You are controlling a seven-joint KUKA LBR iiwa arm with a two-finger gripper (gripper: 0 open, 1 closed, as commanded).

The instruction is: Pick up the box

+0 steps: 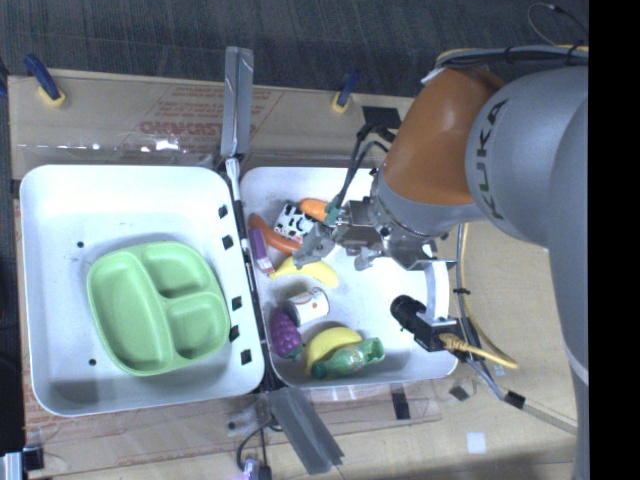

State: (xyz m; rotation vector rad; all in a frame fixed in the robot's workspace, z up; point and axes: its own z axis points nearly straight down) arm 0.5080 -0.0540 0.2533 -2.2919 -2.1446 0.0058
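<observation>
Claw (322, 236) hangs low in the right bin (425, 368), mid-frame; whether it is wide or narrow I cannot tell. Black-and-white box (289, 222) lies just left of it, beside a carrot (313, 208). Better to centre over the box before closing, avoiding the banana (310, 269).

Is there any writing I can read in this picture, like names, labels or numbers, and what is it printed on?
"KUKA", in dark letters running down the grey arm.
Red print on the cardboard sheet behind the bins: too faint and blurred to read.
A label on the small white can in the right bin: too small to read.
</observation>
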